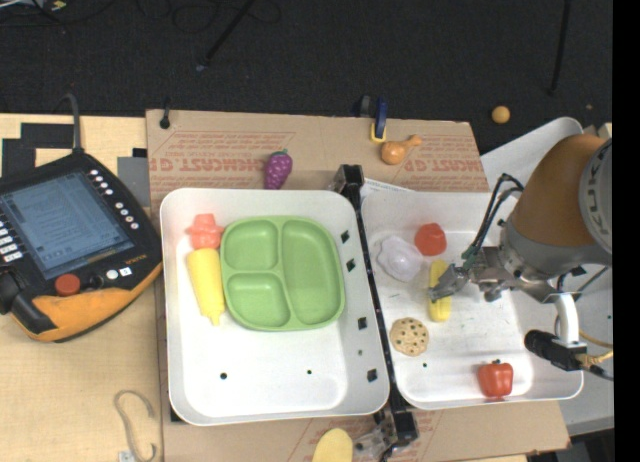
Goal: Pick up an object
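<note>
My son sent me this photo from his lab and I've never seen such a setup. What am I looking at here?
This is one camera fixed above a bench, looking down at a slant. A grey and orange robot arm reaches in from the right. Its tool sits low in the right bin, at a small yellow toy; I cannot tell if it grips it. That bin also has a cookie, a clear object and two red toys. The left bin has a green divided plate, a yellow bottle and a pink toy. A control tablet lies at far left.

Mirrored red print on cardboard (230, 155)
</note>
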{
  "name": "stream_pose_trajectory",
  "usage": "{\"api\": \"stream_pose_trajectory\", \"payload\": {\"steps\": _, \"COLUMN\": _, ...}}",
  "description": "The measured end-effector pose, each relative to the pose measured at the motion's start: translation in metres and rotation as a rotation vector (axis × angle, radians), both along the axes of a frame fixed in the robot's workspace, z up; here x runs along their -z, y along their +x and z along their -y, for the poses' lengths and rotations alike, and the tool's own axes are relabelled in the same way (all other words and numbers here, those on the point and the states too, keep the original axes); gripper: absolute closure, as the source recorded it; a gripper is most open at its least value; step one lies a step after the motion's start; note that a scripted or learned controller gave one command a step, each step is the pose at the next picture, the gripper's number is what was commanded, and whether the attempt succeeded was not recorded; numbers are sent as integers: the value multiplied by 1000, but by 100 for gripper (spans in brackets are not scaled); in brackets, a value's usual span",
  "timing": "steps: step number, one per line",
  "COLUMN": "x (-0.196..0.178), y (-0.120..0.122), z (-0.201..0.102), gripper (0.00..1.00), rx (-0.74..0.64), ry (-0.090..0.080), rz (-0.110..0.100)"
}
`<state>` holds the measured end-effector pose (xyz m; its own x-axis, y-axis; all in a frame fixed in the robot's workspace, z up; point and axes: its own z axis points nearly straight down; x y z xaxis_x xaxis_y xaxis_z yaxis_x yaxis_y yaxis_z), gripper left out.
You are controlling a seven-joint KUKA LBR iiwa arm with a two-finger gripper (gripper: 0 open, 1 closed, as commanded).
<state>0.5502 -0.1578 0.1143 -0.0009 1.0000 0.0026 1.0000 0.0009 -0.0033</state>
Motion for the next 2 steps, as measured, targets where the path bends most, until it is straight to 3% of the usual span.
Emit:
{"api": "stream_pose_trajectory", "payload": {"steps": 1, "x": 28, "y": 0, "z": -3, "gripper": 0, "rx": -1, "ry": -1, "rz": -1}}
{"api": "stream_pose_trajectory", "payload": {"steps": 2, "x": 17, "y": 0, "z": -1, "gripper": 100, "rx": 5, "ry": 0, "rz": 0}}
